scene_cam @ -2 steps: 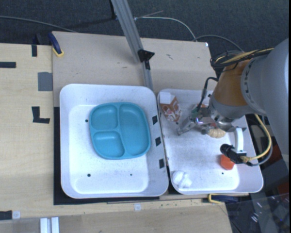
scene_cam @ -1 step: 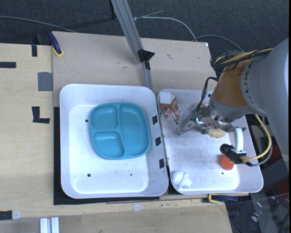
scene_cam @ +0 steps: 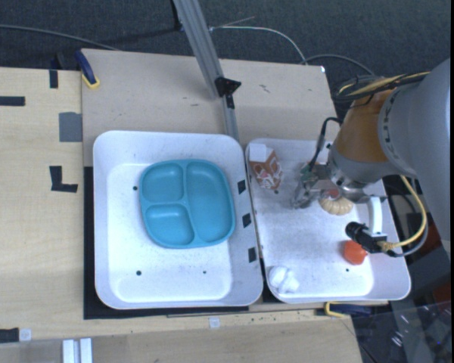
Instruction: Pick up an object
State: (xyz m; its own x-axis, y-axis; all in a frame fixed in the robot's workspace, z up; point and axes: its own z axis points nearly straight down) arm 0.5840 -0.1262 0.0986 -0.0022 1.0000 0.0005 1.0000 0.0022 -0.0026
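A small brown-and-white carton (scene_cam: 265, 169) stands tilted at the right bin's upper left; a white crumpled lump (scene_cam: 284, 280) lies lower left.

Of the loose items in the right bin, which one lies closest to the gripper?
The tan, bun-like object, just right of the gripper. The small carton, the orange piece and the white wad all sit clearly farther off.

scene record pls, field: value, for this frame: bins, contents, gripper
left bin: holds a blue divided plate, three compartments
right bin: holds a small carton near its far left corner, a white crumpled item at the near left corner, an orange-red object at right, a tan object beside the gripper
gripper: low over the right bin's far half; finger state cannot be read
held object: none seen between the fingers
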